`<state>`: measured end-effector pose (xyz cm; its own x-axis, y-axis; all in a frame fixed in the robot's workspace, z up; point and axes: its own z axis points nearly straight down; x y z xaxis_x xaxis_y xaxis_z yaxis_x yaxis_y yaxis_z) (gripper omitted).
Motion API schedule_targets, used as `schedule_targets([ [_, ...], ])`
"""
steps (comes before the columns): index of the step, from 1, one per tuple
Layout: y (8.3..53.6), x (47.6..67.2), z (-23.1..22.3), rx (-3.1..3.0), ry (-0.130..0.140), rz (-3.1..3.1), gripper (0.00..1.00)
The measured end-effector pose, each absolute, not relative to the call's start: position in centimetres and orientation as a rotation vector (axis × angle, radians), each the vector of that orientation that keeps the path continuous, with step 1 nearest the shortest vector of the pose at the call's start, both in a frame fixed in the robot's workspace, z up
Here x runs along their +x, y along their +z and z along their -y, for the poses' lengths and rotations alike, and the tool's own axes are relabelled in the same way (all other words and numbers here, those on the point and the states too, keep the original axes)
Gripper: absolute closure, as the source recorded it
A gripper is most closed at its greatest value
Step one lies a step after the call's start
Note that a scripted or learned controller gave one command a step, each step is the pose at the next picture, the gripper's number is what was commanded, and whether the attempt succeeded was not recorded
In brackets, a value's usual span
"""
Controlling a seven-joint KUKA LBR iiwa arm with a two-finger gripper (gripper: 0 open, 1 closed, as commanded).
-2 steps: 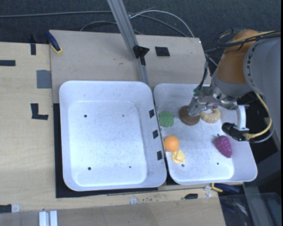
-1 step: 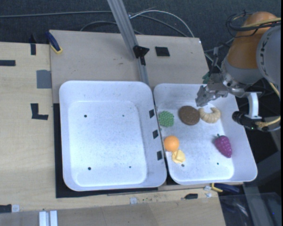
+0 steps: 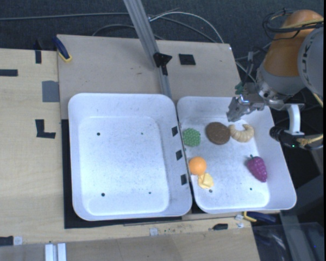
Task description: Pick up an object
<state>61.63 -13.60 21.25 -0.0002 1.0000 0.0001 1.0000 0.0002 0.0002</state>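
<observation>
The bench carries two white bins. The right bin holds a brown disc touching a pale croissant, whose long axis runs left-right, then purple grapes, a green ball, an orange and a yellow piece. The gripper hovers just above the disc; whether its jaws are apart or together I cannot tell.

bench: pale wood | bears: left bin, right bin, side by side

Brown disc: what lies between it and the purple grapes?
In the camera view, bare bin floor lies between the brown disc and the purple grapes; the croissant sits beside that stretch.
</observation>
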Motion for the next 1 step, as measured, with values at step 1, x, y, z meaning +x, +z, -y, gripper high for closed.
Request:
schedule_targets([
  [1,22.57,59.57,9.01,2.217,0.002,-2.225,1.00],
])
